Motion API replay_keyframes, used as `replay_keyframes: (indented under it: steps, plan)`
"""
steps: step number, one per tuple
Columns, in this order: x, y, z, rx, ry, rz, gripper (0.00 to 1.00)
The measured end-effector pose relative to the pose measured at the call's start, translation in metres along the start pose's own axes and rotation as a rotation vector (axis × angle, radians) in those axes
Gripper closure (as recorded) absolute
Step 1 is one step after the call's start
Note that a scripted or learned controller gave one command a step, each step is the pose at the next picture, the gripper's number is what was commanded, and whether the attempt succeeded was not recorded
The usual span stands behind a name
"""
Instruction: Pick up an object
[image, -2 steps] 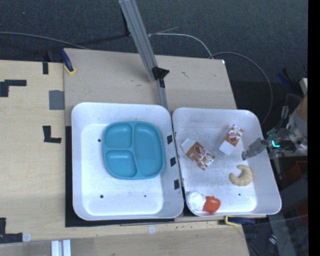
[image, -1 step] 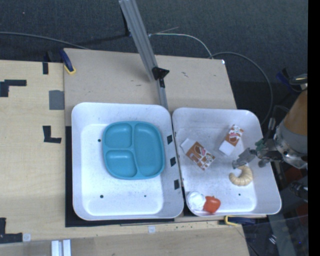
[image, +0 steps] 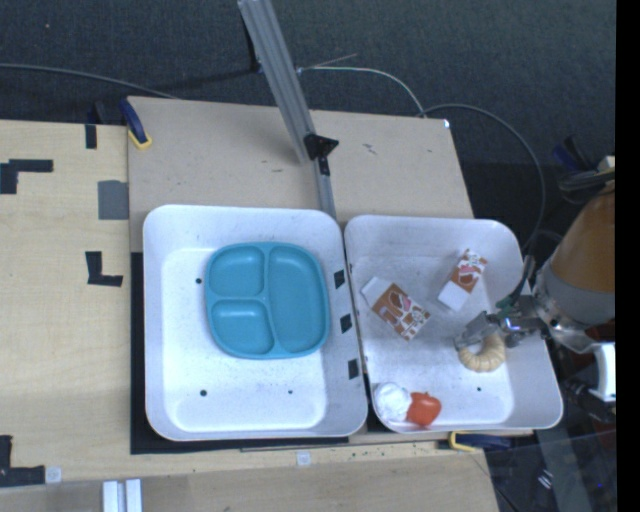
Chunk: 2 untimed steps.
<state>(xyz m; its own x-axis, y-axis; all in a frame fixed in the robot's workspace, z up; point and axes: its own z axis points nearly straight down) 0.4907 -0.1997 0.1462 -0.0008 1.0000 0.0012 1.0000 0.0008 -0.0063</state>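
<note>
My gripper (image: 487, 331) reaches in from the right and sits low in the right bin (image: 520, 405), directly over a tan, curved pastry-like piece (image: 483, 355); it touches or nearly touches that piece's top edge. A small red-and-white carton (image: 462, 281) stands just behind the gripper. To the left, a brown-and-white patterned packet (image: 400, 310) lies flat. At the bin's front left corner a red object (image: 425, 408) sits beside a white one (image: 394, 401).
The left bin (image: 175, 400) holds a blue divided plate (image: 268, 300). A grey metal post (image: 285, 75) slants up from the back between the bins. The arm's grey and orange body (image: 585, 265) hangs over the right bin's right wall.
</note>
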Motion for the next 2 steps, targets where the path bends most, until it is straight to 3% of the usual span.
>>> replay_keyframes:
  steps: [1, 2]
  plan:
    - [-0.001, 0.003, 0.049, -0.016, -0.007, -0.001, 0.00]
    - [0.001, 0.004, 0.037, -0.016, -0.004, -0.002, 1.00]
